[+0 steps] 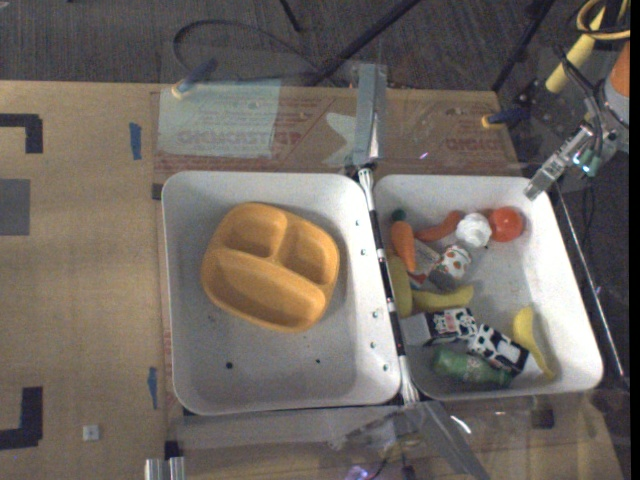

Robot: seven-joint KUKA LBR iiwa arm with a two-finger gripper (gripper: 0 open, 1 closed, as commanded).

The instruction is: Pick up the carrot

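Right bin (575, 298): you find the carrot (402, 240) near its left wall, green top pointing away, touching a yellow banana-like piece (400, 286).
Gripper (560, 163): above the bin's far right corner, blurred; you cannot tell its state.
Clutter: milk carton (480, 338), green bottle (470, 367), partly overlapping.
Left bin (190, 318): orange divided plate (270, 264).
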